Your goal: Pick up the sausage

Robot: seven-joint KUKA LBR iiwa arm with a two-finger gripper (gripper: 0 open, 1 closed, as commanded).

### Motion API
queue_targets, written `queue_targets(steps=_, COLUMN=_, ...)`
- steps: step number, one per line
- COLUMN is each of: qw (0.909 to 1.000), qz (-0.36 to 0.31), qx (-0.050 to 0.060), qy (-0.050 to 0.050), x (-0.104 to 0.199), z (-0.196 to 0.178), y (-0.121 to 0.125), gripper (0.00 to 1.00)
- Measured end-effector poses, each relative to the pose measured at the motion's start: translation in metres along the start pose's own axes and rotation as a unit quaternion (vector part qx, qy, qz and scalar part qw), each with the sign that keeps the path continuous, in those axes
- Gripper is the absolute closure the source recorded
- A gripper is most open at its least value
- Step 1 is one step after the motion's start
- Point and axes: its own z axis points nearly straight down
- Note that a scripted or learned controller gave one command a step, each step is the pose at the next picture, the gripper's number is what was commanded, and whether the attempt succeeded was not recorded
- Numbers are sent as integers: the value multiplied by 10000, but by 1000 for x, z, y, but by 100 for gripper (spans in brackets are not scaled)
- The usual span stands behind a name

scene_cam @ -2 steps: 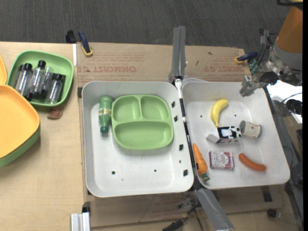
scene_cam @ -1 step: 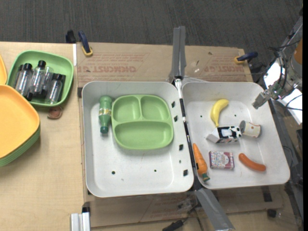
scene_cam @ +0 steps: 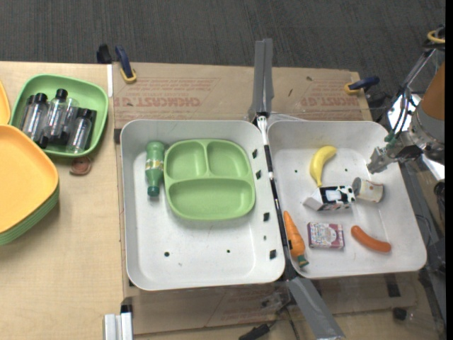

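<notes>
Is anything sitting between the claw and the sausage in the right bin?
Yes, partly. The claw is near the right bin's far right side. The sausage lies toward the near right corner. A small white cup on its side sits between them; around the sausage itself nothing crowds it.

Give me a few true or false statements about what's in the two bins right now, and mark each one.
1. The sausage lies in the right bin. True.
2. The banana sits on the green divided plate. False: it lies in the right bin; the plate is in the left bin.
3. The green bottle lies beside the plate. True.
4. The gripper holds the sausage. False: it is near the right bin's far right side, apart from the sausage.
5. The carrot lies in the left bin. False: it lies along the right bin's left edge.
</notes>
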Motion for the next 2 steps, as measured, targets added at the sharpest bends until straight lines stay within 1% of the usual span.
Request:
queue_targets(steps=1, qw=9627, qz=2705, qx=12, qy=2, x=-2, z=32, y=-35, gripper=100)
queue_targets(steps=2, qw=9978, qz=660, qx=3, qy=3, x=22, z=42, y=-41, gripper=100)
